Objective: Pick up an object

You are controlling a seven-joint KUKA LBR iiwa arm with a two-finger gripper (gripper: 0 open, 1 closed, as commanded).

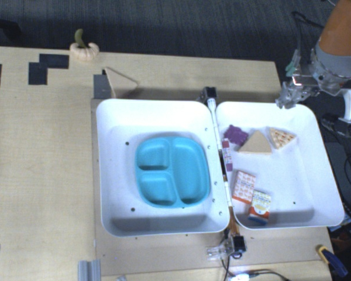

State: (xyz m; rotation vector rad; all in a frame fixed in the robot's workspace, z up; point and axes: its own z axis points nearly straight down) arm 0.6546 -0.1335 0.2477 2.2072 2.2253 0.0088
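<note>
Two shallow white plastic bins sit side by side on a tan bench (41, 157). The left bin (114, 174) holds a blue three-compartment tray (172, 170). The right bin (319, 174) holds a tan wedge (255, 143), purple piece (236, 135), waffle-patterned triangle (281, 137), and small printed cartons (244, 187). The metal gripper (288, 98) hovers at the right bin's far rim, grasping nothing visible
</note>
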